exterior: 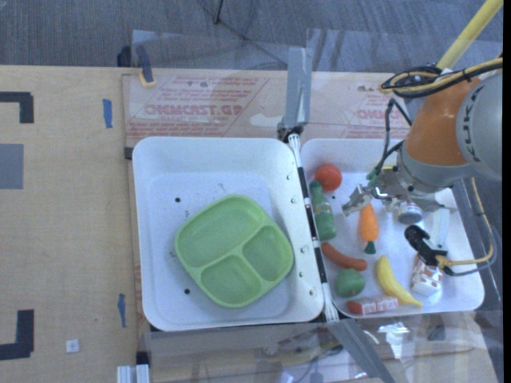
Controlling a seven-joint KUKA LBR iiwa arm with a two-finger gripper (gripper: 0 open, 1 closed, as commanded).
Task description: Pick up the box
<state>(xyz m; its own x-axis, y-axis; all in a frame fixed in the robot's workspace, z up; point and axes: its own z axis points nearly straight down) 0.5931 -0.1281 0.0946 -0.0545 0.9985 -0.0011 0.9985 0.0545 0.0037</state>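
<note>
A small flat red and white box [368, 306] lies along the front edge of the right bin [467, 294], just below the yellow banana [393, 281]. My gripper [377, 199] hangs over the back half of that bin, above the top of an orange carrot [368, 223] and right of a red tomato [328, 176]. It is well behind the box and apart from it. Nothing can be seen held in it.
The right bin also holds a green bottle [322, 214], a red chili [343, 256], a green pepper [349, 282] and a white and orange item [425, 279]. In the left bin [160, 166] lies a green divided plate [234, 250].
</note>
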